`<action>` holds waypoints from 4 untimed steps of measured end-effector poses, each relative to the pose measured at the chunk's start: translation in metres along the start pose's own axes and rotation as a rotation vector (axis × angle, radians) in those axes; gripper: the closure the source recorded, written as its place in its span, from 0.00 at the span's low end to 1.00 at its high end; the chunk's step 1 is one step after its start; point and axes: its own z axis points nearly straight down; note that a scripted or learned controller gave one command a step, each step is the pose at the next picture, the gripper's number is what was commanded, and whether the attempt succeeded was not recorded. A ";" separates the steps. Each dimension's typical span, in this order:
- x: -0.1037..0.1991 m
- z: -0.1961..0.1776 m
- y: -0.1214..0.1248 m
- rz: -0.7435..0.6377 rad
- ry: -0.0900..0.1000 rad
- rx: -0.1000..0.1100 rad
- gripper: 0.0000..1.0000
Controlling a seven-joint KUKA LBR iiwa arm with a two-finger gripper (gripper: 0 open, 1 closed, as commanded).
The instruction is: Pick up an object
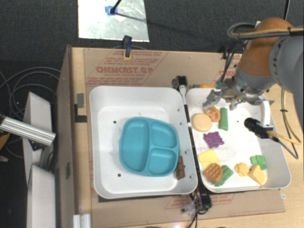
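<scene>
The jaws were seen spread apart, released, with nothing caught between them. They were hung over the far left part of the right bin [240, 144], which was set beside the left bin [107, 127] on a worktop covered with brown cardboard [142, 65].

Just nearer than the jaws, an orange ring-shaped toy [212, 113] was laid, touching a round beige biscuit [202, 123] and just beside a green stick [223, 119]. A purple piece [214, 139] was placed nearer the camera, apart from these. Along the near wall a yellow block [207, 156], a waffle [213, 172], a small orange lump [242, 168], a green leafy piece [258, 161] and a yellow wedge [258, 175] were gathered. No toy had been lifted; all were left on the bin floor.

In the left bin a blue divided plate [148, 146] was laid flat.
</scene>
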 end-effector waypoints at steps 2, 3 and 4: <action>-0.016 0.084 -0.051 0.000 0.001 -0.001 1.00; -0.016 0.084 -0.051 0.000 0.001 -0.001 0.00; -0.018 0.096 0.022 -0.004 0.000 -0.010 0.00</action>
